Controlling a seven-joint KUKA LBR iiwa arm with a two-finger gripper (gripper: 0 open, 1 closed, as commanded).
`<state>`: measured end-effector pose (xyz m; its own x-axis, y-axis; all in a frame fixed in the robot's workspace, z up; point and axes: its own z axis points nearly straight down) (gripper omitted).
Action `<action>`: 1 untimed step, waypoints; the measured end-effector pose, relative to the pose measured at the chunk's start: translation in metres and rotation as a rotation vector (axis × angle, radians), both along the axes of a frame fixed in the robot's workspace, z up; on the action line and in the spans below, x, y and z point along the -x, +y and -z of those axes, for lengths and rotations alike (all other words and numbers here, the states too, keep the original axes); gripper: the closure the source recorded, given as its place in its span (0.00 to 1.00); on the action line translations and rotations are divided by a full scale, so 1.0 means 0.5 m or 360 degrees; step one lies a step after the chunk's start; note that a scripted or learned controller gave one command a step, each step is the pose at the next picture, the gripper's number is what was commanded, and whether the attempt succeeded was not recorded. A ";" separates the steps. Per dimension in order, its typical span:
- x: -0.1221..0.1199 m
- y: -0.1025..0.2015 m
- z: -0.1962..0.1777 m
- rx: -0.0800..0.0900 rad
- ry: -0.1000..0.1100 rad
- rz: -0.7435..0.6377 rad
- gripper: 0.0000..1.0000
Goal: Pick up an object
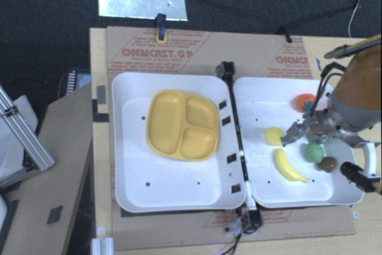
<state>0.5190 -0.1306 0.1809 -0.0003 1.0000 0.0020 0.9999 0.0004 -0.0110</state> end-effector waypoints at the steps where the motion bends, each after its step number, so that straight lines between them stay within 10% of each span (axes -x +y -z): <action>1: -0.006 0.000 -0.011 0.0003 -0.0019 -0.0005 0.00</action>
